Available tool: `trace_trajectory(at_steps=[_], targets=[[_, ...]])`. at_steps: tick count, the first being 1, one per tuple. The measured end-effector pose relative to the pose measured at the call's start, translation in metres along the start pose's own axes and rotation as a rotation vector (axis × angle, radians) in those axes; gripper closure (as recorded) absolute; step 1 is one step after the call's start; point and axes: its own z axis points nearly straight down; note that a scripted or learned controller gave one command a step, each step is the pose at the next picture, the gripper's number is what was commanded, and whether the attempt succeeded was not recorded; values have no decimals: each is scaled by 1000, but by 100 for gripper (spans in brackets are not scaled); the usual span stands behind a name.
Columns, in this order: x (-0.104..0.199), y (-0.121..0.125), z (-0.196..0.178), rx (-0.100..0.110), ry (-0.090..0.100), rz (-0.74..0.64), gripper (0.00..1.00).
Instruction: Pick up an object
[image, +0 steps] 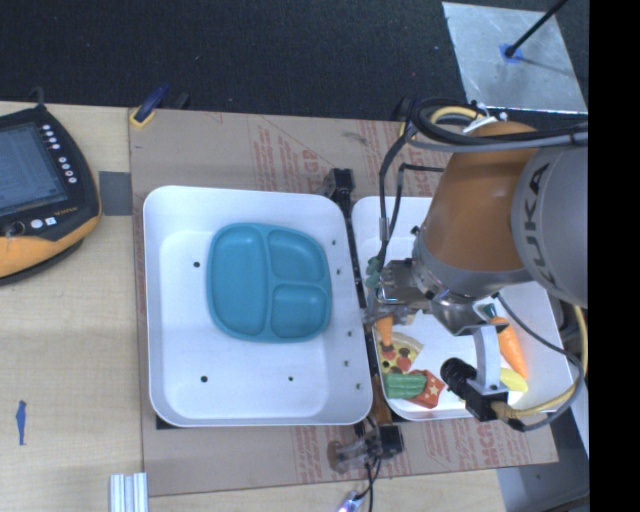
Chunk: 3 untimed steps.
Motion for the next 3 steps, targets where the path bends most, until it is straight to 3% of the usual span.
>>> trace_trajectory(at_steps=[1, 2, 3], targets=[[68, -1, -12, 2, 0, 1, 100], [144, -1, 42, 5, -2, -1, 100], [143, -1, 42, 4, -2, 0, 0]])
